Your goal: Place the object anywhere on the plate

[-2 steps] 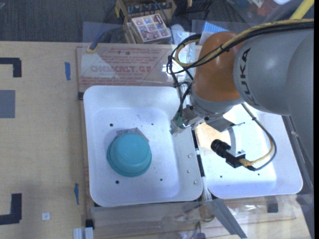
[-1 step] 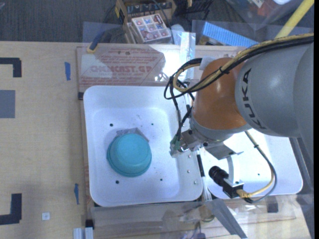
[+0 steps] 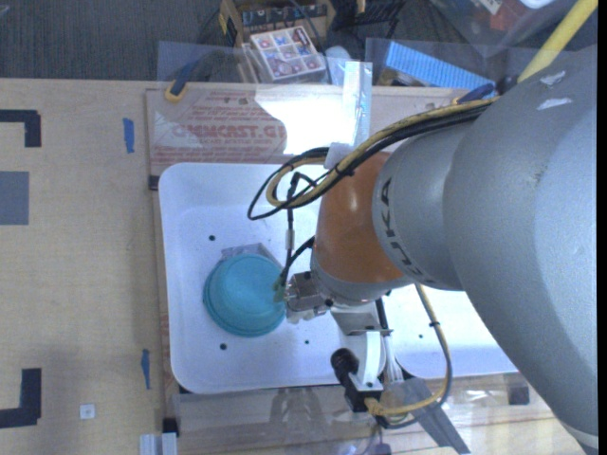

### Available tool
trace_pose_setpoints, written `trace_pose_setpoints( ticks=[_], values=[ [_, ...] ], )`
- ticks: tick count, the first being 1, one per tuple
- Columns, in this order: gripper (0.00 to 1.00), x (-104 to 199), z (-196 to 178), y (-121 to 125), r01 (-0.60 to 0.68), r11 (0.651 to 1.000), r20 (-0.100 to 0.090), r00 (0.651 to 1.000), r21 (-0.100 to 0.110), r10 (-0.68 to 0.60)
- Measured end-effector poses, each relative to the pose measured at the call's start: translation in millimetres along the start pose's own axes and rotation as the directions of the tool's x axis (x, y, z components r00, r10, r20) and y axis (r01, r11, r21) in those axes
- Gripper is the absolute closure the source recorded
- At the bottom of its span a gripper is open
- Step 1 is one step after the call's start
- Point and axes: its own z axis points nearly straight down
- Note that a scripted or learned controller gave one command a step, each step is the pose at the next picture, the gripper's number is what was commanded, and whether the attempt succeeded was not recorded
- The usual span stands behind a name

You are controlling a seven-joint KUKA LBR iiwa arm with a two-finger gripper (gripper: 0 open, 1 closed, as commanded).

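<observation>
A round teal plate [image 3: 244, 295] lies in the lower left part of the white bin [image 3: 190, 207]. A small flat grey object [image 3: 243, 252] peeks out from behind the plate's far edge, touching or partly under it. My gripper [image 3: 298, 300] hangs below the orange wrist band [image 3: 353, 224], right at the plate's right rim. The arm's bulk hides the gripper's tips and whatever lies beneath them.
The big grey arm [image 3: 503, 216] covers the right half of the view and most of the second bin [image 3: 465, 335]. Black and yellow cables [image 3: 285, 183] loop over the bin's middle. A clear plastic sheet [image 3: 228, 126] lies behind the bin.
</observation>
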Motion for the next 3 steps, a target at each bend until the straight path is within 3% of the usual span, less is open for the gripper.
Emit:
trace_pose_setpoints(
  ticks=[1, 2, 3],
  values=[
    [1.00, -15.4, -55.9, 63.9, 0.118, 0.993, 0.002, 0.993, -0.005, -0.118],
    [1.00, -15.4, -28.2, 17.7, 0.088, 0.996, 0.001, 0.996, -0.002, -0.088],
    [1.00, 9.3, -55.8, 1.9, 0.101, 0.995, 0.001, 0.995, -0.005, -0.101]
  ],
)
